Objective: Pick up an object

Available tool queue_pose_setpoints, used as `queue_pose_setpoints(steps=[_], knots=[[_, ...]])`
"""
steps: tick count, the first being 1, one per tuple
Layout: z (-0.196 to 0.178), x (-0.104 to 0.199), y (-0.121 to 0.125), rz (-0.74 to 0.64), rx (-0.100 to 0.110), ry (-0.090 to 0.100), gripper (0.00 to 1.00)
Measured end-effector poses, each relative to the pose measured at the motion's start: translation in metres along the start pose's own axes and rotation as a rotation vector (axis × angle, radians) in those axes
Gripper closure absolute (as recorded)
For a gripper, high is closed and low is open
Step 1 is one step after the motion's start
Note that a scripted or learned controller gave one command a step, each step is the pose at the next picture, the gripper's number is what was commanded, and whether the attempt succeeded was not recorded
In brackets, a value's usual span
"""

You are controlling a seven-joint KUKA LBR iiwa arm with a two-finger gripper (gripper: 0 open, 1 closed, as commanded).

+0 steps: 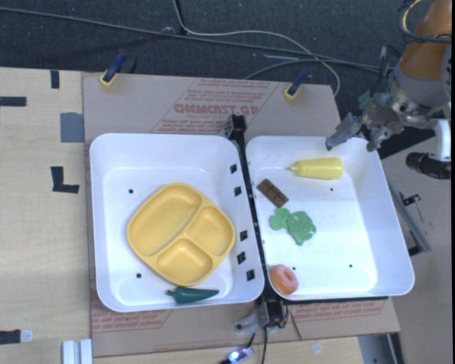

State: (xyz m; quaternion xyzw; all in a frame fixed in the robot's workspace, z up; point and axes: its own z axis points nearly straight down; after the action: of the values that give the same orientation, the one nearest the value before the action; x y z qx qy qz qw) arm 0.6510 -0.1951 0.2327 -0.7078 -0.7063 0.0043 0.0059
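My gripper (354, 137) hangs over the far right corner of the right bin (364, 283), open, with nothing between its fingers. Just below and left of it lies a yellow squeeze bottle (318, 169) on its side. A brown chocolate bar (272, 192) lies near the bin's left wall, with a green broccoli piece (293, 224) below it. An orange doughnut (283, 279) rests at the near left corner. In the left bin (110, 279) sits a yellow divided plate (180, 233), and a dark green pepper (192, 295) lies at its near edge.
A black divider (246, 203) runs between the two bins. Yellow clamps (113, 68) (296, 86) hold the cardboard sheet at the back. Cables (212, 40) run over the dark floor behind the bench. The right bin's right half is bare white floor.
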Motion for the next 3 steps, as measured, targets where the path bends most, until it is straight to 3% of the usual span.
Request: queue_pose_setpoints(steps=[1,3], knots=[[-0.009,0.001,0.003,-0.003,-0.013,-0.003,0.0],[0.115,-0.008,0.005,-0.003,-0.008,-0.004,0.0]])
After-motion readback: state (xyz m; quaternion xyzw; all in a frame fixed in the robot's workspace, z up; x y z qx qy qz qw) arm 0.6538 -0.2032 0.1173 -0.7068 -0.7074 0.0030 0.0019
